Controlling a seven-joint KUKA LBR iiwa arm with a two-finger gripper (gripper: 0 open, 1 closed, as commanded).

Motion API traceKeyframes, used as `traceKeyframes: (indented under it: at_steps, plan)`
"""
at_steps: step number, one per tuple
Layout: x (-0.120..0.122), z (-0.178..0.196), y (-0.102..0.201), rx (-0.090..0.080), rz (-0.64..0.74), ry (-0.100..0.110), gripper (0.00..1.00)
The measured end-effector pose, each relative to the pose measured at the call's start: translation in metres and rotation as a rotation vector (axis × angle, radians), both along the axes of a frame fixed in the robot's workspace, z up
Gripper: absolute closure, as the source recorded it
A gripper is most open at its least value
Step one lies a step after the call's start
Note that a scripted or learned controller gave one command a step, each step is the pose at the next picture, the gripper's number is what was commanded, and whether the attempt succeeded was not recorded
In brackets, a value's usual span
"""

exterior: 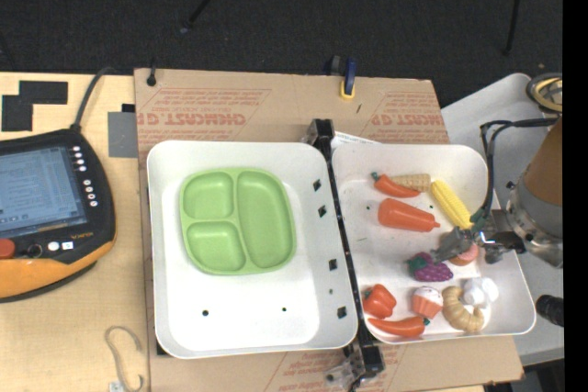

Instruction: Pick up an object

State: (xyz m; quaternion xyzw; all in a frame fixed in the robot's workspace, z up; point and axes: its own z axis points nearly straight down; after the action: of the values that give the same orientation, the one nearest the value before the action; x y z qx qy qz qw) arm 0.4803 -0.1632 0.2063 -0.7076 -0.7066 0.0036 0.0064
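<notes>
1. At the far left of the worktop lies a control pendant [46,207] with a lit screen and an orange underside, well apart from the bins.
2. The left bin [175,308] holds a green divided plate [238,222], and no toy food lies there.
3. The right bin [501,319] carries the toy food: a small carrot [397,186], a larger carrot [407,216], a corn cob [451,203], purple grapes [429,268], a red pepper [379,298], a cupcake [426,300] and a croissant [462,309].
4. The jaws [462,244] sit low over the right bin's right side, between the corn cob and the grapes; I cannot tell how far apart they stand or whether they hold anything.
5. Judging by this, the pick is not yet done: every toy appears to rest in the bin, so grasping and lifting remain.
</notes>
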Motion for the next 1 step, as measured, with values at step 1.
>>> traceKeyframes:
  at_steps: [1]
  plan:
    - [0.0023,0.0046,-0.0005,-0.002,0.001,-0.010,0.00]
